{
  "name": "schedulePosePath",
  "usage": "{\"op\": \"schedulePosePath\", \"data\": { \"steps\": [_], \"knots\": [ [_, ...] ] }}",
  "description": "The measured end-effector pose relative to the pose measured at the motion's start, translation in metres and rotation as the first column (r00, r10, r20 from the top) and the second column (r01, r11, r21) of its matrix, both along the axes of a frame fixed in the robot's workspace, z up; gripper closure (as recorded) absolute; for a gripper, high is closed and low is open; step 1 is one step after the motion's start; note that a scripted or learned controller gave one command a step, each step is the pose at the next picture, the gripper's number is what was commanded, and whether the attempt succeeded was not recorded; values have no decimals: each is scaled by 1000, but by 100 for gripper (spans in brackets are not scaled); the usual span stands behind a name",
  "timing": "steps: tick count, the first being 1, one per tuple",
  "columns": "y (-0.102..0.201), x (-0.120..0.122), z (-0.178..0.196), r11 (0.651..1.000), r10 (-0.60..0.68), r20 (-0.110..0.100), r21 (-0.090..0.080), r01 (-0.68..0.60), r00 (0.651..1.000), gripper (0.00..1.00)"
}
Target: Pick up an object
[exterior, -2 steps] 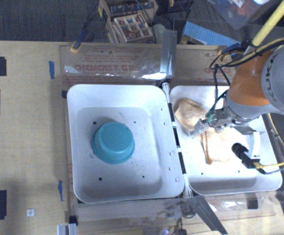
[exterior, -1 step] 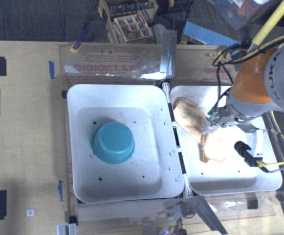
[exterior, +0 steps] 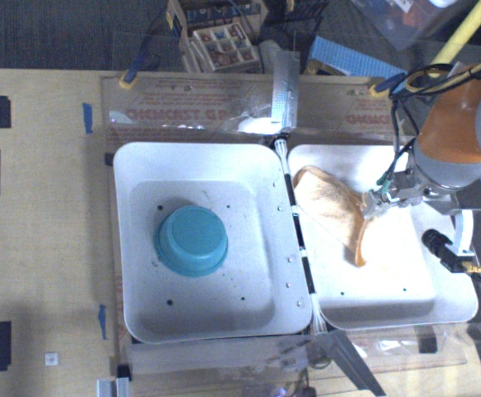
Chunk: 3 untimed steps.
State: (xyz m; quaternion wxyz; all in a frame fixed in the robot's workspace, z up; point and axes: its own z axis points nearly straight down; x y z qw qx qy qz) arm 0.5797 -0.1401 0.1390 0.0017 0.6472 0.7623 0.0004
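Note:
A tan cloth (exterior: 329, 208) lies in the right bin (exterior: 406, 300), toward its left side. One edge of it is drawn up to my gripper (exterior: 376, 200), and a narrow fold hangs down from there toward the bin floor. The gripper hangs over the middle of the right bin, under the grey wrist and orange band, and is shut on that raised edge of the cloth. A blue bowl (exterior: 192, 239) rests upside down in the middle of the left bin (exterior: 141, 172).
The two bins meet at a ridge (exterior: 296, 238) between them. A black plug-like part (exterior: 441, 249) and a white bracket (exterior: 464, 227) hang over the right bin's right side. Cables run behind the arm. Boxes and clutter stand beyond the bench's far edge.

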Motion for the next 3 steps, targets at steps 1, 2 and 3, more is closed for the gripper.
{"op": "schedulePosePath", "data": {
  "steps": [1, 2, 3],
  "knots": [
    [0, 0, 0, 1000, 0, 0, 0, 0, 1000, 0],
    [-26, -32, 37, 959, 282, -2, 1, -282, 959, 0],
    [36, -20, -49, 894, 448, 7, -7, -448, 894, 0]
  ]
}}
